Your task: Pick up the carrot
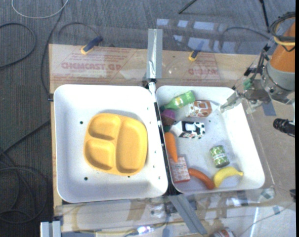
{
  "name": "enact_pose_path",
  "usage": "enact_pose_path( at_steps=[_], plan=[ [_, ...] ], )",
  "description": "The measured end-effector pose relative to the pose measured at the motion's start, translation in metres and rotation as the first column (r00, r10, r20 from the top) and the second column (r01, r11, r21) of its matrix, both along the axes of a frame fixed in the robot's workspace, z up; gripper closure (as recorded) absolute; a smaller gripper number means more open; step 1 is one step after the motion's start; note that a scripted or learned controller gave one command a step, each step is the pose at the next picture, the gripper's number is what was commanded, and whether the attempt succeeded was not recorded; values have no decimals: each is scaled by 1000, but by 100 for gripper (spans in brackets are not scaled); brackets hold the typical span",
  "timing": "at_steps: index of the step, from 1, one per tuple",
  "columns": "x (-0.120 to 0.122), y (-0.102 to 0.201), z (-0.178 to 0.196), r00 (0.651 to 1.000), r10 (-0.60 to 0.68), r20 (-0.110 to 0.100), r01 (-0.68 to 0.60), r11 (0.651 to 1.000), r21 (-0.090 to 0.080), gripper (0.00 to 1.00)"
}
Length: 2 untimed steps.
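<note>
The carrot (171,146) is a short orange piece lying lengthwise along the left wall of the right bin (248,132), just below a purple item (167,116). My gripper (232,101) hangs over the bin's upper right corner, well to the right of and beyond the carrot, and apart from it. Above it the arm's orange band (283,58) reaches in from the right. Nothing can be seen held in the gripper.
The right bin also holds a green bottle (180,100), a small carton (200,108), a black-and-white toy (192,129), a green can (219,155), a banana (227,175), an orange-red sausage shape (201,177) and a red packet (179,169). A yellow divided tray (117,143) lies in the left bin (70,107).
</note>
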State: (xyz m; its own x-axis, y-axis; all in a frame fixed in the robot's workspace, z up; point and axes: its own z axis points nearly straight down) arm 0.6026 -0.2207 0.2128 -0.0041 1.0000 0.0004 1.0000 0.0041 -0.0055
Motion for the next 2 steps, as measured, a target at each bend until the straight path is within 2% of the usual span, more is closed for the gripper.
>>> enact_pose_path(
  at_steps=[1, 2],
  plan=[
    [0, 143, -31, 976, 217, 0, -217, 976, 1, 0],
    [-39, 119, -93, 932, 361, 25, -361, 932, -13, 0]
  ],
)
